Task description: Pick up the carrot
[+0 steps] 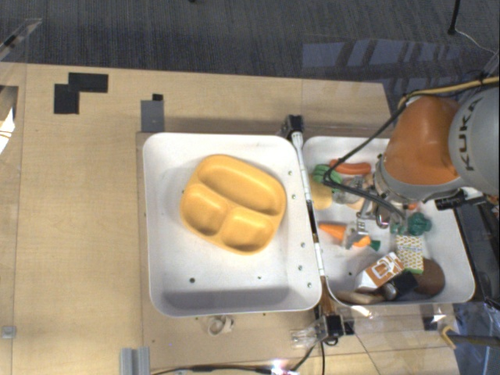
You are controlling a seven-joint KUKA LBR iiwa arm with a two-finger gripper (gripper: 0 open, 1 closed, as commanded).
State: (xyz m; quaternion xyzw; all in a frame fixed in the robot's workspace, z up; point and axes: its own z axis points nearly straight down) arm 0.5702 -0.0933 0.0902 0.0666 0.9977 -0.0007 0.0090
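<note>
The carrot (333,230) is a small orange piece lying in the left half of the right bin (466,286), close to the divider between the bins. Its right end runs under my gripper (366,226), where a further orange bit and a green tip (367,243) show. The gripper hangs low over the middle of that bin, directly over the carrot's right end. The grey arm and its orange band (422,151) hide the bin's upper right part.
A large yellow compartment dish (233,201) lies in the left bin (180,287). The right bin also holds a red-orange stick with a green piece (350,168), a teal object (420,225), a patterned square (410,248), a small box (385,269) and a brown lump (431,276).
</note>
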